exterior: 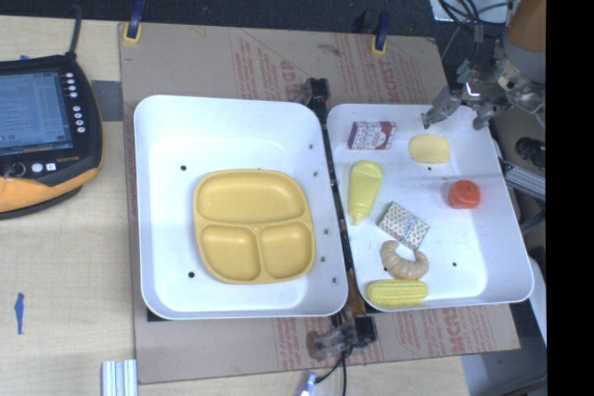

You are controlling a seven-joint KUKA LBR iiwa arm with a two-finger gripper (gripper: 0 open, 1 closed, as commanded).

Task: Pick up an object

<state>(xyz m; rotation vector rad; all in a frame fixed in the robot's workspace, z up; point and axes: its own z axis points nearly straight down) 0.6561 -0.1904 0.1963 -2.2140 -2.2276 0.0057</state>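
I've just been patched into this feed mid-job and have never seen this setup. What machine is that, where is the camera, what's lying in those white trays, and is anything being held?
One fixed camera looks down at a slant on a bench with two shallow white bins. The grey arm with an orange band reaches in from the right; its pincer hangs open over the right bin's top edge, holding nothing. In that bin lie a red-and-white packet, a pale yellow lump, a red ball, a yellow bottle, a patterned packet, a tan ring and a corn cob. The left bin holds a yellow divided plate. A handheld control screen sits far left.
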